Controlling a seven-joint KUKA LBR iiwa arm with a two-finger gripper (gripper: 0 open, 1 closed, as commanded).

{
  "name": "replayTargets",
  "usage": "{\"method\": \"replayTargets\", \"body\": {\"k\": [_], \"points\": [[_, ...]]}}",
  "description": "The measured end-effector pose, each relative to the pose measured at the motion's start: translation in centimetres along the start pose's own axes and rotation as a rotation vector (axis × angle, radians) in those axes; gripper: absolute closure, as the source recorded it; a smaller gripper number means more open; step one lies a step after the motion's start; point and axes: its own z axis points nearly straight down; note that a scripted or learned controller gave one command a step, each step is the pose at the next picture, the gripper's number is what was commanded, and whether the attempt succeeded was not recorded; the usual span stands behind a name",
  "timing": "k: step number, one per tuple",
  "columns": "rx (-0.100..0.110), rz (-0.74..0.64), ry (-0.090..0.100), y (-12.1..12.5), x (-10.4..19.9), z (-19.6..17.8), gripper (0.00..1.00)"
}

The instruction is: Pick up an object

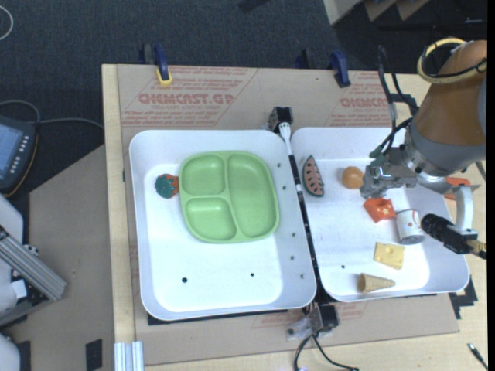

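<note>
Bins: two, a left bin [155, 207] and a right bin [340, 246]. Green plate [230, 195]: one. Teal toy [165, 185]: one. Watermelon slice [312, 176]: one. Orange ball [353, 177]: one. Red piece [379, 209]: one. Can [408, 226]: one. Cheese [388, 255]: one. Cone [374, 283]: one.

We can't read the claw [377, 178]: fingers blur into the wrist hardware, so their state is unclear. The arm [452, 107] is cut off by the right edge and covers part of the right bin's [340, 277] far corner. The small teal-and-orange toy [165, 185] beside the green divided plate [230, 195] is too small to identify. The silver-capped object [408, 226] is blurry too.
</note>
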Motion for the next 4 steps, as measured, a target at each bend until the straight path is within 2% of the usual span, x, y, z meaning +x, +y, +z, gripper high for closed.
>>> {"method": "replayTargets", "body": {"k": [1,2,3,4], "points": [[0.001,0.001,0.0,0.1,0.0,-2.2,1.0],[0.006,-0.004,0.004,-0.8,4.9,-3.1,1.0],[0.009,-0.003,0.003,-1.6,9.9,-1.7,1.0],[0.004,-0.006,0.004,-1.7,16.1,-2.7,1.0]]}}
